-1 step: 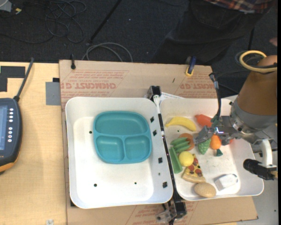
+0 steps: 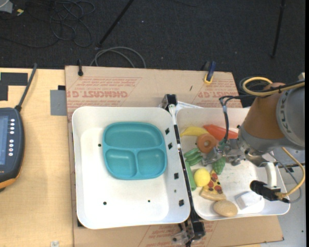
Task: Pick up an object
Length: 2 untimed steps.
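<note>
The right bin point(image 2: 247, 176) holds several toy foods. A yellow banana point(image 2: 194, 131) and an orange carrot point(image 2: 221, 131) lie at its back, with a reddish round piece point(image 2: 206, 143) in front of them. Green pieces point(image 2: 192, 156) sit by the left wall. Toward the front are a yellow lemon point(image 2: 201, 177), a pizza slice point(image 2: 212, 190), a tan potato point(image 2: 225, 208) and a white block point(image 2: 245, 199). My gripper point(image 2: 220, 156) is low over the middle of this bin, right beside the green pieces and the reddish piece. Nothing is visibly lifted.
The left bin point(image 2: 92, 199) bears a teal divided plate point(image 2: 134, 151). The arm's grey and orange wrist point(image 2: 265, 122) covers the right bin's right side, with cables and a black part point(image 2: 265, 189) near its front right corner. A control pendant point(image 2: 2, 143) lies at far left.
</note>
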### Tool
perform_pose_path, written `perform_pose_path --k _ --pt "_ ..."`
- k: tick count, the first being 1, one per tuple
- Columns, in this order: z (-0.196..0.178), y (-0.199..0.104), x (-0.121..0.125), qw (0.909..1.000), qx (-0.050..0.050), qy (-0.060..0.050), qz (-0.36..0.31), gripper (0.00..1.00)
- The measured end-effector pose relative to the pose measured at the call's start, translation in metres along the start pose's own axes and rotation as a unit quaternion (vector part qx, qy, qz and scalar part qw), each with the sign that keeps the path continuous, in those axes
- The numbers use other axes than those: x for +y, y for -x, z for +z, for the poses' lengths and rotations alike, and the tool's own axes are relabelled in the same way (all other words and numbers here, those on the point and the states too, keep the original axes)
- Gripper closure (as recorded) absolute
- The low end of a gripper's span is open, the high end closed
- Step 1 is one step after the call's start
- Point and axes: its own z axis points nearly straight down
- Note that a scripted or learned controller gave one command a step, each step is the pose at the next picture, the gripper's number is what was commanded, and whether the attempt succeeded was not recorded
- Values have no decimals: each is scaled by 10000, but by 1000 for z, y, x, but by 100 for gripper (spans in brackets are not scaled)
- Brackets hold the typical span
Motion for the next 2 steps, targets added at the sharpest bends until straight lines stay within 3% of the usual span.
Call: perform_pose_path --k 1,2 --pt "-16 2 0 10000 -1 16 31 100" --pt "-110 -82 -22 10000 2 53 -38 100"
